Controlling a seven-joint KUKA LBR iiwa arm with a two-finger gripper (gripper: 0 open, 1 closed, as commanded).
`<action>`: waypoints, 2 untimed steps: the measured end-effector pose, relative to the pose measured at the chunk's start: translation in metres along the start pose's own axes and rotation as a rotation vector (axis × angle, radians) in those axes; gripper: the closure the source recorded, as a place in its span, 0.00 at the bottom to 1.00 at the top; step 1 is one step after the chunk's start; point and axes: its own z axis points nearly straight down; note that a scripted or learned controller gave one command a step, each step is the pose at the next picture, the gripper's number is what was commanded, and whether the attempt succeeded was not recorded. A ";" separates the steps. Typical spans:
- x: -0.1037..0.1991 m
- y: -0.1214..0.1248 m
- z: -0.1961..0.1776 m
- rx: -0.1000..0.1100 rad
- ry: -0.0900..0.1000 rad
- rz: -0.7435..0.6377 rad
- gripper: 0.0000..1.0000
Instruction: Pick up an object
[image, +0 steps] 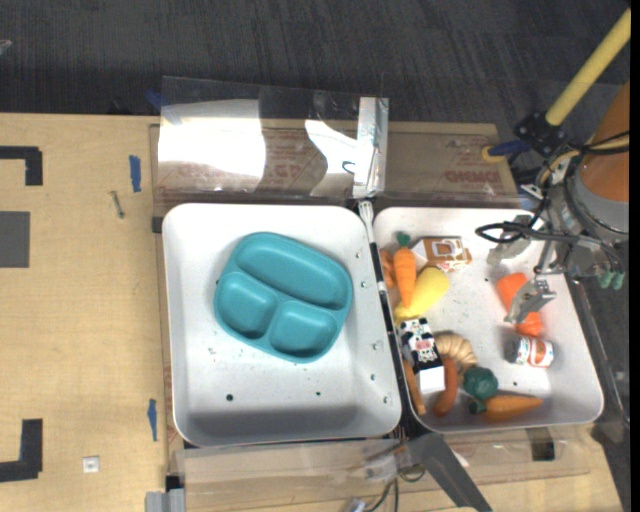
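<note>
Plastic gives the left bin (190, 400) its one item, a smooth teal tray (283, 295) with three rounded compartments. The right bin (585, 385) holds glossy toy food: a carrot (403, 274) and yellow pear (428, 289) at ten o'clock, a small can (529, 351) at four o'clock. No label reads clearly. From two o'clock the grey arm (590, 215) angles down, its fingers (530, 300) clamped on an orange toy (518, 300) near the bin's three o'clock side.

glossy teal plastic tray (283, 295), smooth.
</note>
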 end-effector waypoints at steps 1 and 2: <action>-0.006 -0.072 0.123 0.002 -0.011 0.067 0.00; 0.066 -0.071 0.149 0.001 -0.010 0.160 0.00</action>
